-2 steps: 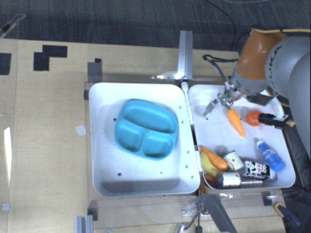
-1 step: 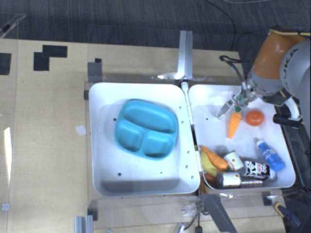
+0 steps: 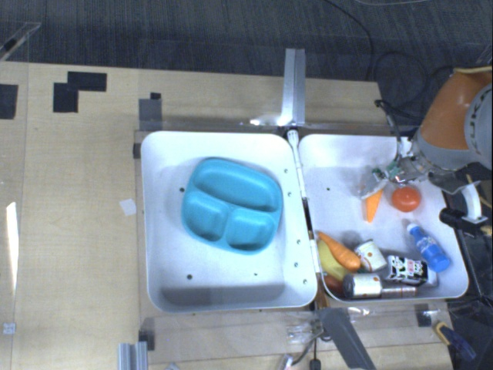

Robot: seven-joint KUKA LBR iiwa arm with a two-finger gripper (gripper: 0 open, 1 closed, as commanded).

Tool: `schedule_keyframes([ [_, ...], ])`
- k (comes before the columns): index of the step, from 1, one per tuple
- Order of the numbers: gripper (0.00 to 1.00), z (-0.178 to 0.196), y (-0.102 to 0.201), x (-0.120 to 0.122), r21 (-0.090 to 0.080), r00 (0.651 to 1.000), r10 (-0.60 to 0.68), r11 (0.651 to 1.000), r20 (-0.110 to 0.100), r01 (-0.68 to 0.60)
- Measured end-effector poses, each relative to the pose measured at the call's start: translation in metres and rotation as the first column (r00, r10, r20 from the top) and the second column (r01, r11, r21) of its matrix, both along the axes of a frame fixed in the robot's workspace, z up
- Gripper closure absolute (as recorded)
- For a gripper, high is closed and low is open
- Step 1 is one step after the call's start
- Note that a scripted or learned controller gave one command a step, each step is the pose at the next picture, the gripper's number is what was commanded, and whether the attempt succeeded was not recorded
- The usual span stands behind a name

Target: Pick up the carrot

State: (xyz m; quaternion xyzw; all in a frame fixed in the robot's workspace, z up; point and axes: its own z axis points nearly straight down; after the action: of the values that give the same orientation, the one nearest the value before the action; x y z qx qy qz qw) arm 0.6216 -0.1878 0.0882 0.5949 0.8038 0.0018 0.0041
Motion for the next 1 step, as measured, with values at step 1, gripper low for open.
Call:
schedule_keyframes([
  [1, 0.0, 0.024, 0.0358, -0.0179, 0.0, 0.982, 0.191, 0.982, -0.002, -0.191],
])
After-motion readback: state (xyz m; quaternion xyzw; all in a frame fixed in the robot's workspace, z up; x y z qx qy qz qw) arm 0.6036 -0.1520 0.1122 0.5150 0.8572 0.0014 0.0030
